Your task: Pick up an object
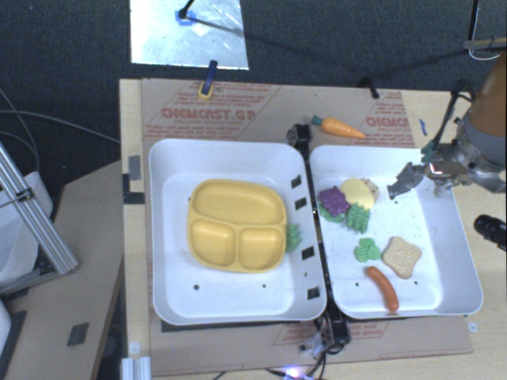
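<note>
The right bin [453,287] holds several toy foods: a purple grape bunch [333,202], a pale yellow piece [361,188], a green leafy piece [358,218], a small green sprig [367,250], a bread slice [401,257] and an orange sausage [383,288]. My gripper [398,184] hangs over the upper right part of this bin, just right of the yellow piece and apart from it. I see nothing held in it. The grey arm comes in from the right edge.
The left bin [170,212] carries a yellow divided plate [236,225] with a small green piece [293,237] at its right side. A toy carrot [339,127] lies on the cardboard behind the bins. Black clips line the seam between the bins.
</note>
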Controlling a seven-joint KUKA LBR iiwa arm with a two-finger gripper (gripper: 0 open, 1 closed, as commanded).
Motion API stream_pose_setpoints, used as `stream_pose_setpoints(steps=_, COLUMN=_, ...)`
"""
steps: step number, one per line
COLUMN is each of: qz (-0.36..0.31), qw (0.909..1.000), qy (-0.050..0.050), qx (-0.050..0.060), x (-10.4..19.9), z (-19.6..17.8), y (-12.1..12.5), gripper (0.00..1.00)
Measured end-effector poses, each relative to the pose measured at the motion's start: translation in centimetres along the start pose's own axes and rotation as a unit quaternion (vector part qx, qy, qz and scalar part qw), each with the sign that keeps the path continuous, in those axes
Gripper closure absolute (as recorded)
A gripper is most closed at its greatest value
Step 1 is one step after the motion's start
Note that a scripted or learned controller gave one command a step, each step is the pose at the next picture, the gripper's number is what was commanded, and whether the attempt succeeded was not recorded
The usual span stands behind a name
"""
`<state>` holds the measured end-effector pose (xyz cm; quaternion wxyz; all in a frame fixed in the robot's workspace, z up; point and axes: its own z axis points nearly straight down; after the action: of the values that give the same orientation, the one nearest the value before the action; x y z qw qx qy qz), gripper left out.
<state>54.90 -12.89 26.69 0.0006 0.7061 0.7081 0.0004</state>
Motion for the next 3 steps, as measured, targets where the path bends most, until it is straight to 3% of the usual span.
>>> stream_pose_setpoints(steps=1, qz=-0.003, qw=0.9999, qy=-0.001, qx=-0.011, x=4.8, z=-19.2, y=1.6, gripper=0.00)
stream_pose_setpoints(steps=2, qz=-0.004, qw=1.0000, qy=0.000, qx=-0.007, x=9.3, z=-27.4, y=8.9, gripper=0.00)
stream_pose_setpoints(steps=3, qz=-0.003, qw=1.0000, qy=-0.001, qx=-0.003, x=9.0, z=-28.1, y=8.7, gripper=1.00)
